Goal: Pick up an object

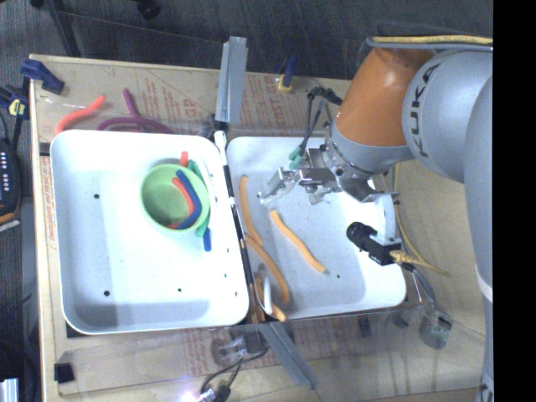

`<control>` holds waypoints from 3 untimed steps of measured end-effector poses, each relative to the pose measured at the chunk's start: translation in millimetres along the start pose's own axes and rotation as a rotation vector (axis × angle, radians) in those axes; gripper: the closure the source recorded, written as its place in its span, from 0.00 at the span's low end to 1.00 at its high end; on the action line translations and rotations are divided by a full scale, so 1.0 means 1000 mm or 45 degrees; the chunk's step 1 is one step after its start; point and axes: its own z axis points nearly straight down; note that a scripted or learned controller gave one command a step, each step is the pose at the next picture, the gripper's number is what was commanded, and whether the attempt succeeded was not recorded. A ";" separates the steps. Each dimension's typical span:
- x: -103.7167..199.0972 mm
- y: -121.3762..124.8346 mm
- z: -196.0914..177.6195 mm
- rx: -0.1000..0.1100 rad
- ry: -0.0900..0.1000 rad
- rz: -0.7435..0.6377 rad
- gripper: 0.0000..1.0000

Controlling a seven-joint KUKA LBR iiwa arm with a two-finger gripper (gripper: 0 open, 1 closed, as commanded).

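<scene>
The grey arm with its orange band (381, 99) reaches over the right shallow white bin (368, 287), its metal pincer (280, 184) above the bin floor. A slim orange strip (297, 241) lies just below it. The left white bin (100, 266) holds a green plastic bowl (167, 198) with red and blue pieces inside.

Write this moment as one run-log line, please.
gripper: over right bin, holding nothing | nearest: orange strip | green bowl: left bin
</scene>
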 end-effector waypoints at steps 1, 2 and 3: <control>-0.042 0.001 0.110 0.001 -0.001 0.037 0.00; -0.072 0.012 0.150 -0.002 -0.002 0.056 0.00; -0.073 0.012 0.140 0.002 -0.004 0.051 1.00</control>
